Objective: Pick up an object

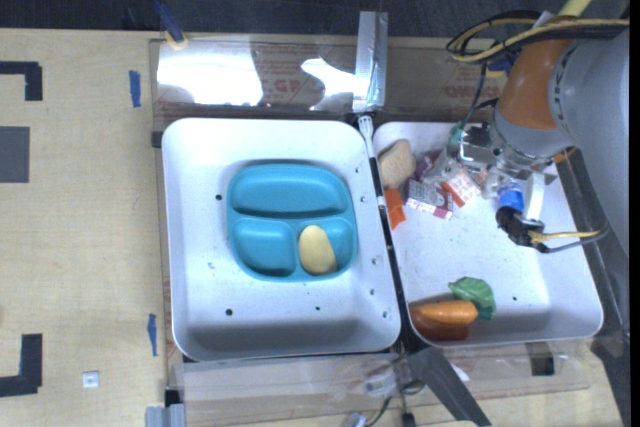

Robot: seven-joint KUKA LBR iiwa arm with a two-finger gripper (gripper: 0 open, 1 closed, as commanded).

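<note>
My gripper is low over the far part of the right bin, below the orange wrist band. It sits right beside a pile of pink and white packets. A tan, bread-like lump lies at the bin's far left corner, with a small orange piece just below it. A small blue item rests close under the wrist. At the near edge lies an orange carrot with a green top.
The left bin holds a blue divided tray with a yellow egg-shaped object in its lower right compartment. A ridge separates the two bins. Black and yellow cables hang near the wrist.
</note>
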